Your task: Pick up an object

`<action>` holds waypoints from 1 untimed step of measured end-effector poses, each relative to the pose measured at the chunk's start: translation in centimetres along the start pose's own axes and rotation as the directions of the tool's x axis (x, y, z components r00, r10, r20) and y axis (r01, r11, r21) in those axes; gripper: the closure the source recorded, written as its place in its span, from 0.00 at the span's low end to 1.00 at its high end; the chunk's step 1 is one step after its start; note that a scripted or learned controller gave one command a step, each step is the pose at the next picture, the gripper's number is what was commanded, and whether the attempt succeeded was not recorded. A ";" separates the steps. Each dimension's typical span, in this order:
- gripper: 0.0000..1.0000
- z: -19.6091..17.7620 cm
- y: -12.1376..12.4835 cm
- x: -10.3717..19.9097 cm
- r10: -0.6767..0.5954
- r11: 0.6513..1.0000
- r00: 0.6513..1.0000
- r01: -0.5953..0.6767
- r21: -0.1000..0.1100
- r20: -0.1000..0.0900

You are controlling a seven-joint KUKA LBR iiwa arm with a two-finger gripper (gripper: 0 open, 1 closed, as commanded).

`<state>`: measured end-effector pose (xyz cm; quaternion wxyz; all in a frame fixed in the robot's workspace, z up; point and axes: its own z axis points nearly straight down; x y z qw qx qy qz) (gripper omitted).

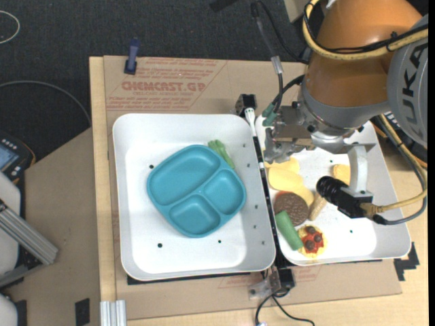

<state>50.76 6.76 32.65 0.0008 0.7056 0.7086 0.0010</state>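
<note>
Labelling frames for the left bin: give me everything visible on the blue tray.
The blue tray is a teal, smooth, plastic-looking divided plate with rounded corners and three compartments: one large, two smaller. It lies flat, right side up, turned at an angle, about mid left bin. Its compartments hold nothing visible. A green leafy item sits against its upper right edge; whether they touch is unclear. The gripper is over the right bin, apart from the tray.

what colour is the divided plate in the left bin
Light blue; the divided plate lies in the left bin, seen clearly in the camera view.
</note>
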 end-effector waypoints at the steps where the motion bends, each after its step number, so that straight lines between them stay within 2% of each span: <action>1: 1.00 -5.8 -2.9 0.7 0.002 1.000 1.000 -0.002 -0.004 -0.002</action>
